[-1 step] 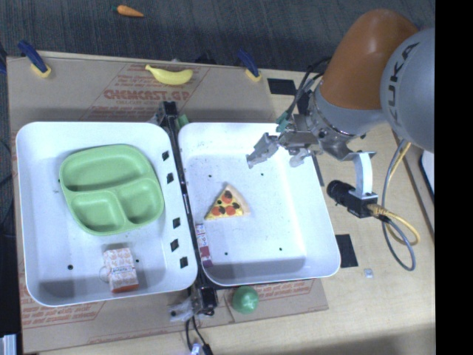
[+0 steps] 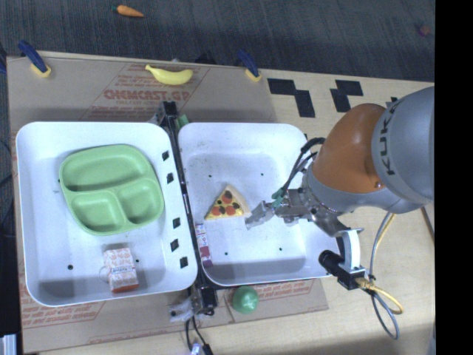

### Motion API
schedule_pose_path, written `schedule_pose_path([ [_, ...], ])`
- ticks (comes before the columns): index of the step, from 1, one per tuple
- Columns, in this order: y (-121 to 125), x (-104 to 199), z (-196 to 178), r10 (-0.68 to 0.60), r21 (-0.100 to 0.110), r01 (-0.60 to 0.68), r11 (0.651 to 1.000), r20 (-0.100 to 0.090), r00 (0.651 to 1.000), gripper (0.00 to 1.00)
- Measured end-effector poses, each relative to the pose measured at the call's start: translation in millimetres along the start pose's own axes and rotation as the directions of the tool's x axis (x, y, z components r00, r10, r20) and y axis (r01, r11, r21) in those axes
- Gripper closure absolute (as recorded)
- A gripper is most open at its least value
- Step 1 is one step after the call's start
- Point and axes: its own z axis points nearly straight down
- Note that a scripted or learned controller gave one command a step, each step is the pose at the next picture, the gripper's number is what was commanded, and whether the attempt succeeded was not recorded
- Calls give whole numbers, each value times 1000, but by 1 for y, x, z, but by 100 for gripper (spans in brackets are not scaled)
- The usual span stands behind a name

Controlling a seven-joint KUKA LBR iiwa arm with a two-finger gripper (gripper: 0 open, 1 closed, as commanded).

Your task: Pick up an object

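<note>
Overhead, camera view:
Arm: reaching in from the right over the right bin [image 2: 295, 135].
Jaws [image 2: 259, 215]: hanging low in that bin; spread cannot be told, nothing seen between them.
Pizza slice [image 2: 225, 205]: lying on the bin floor, just left of the jaws.
Left bin [image 2: 29, 198]: holding a green tray [image 2: 111, 187] and a small carton [image 2: 120, 267].
Counter [image 2: 355, 324]: carrying a banana [image 2: 169, 73] and a green ball [image 2: 245, 299].

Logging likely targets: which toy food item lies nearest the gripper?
The pizza slice in the right bin, just left of the gripper; the banana lies outside the bins.
</note>
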Motion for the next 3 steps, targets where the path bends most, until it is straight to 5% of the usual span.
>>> schedule_pose_path([
  [1,68,-56,71,0,-3,0,1000,1,1000,0],
  [2,137,-8,70,-3,-3,3,1000,0,1000,0],
  [3,137,-8,60,-5,-2,5,1000,0,1000,100],
])
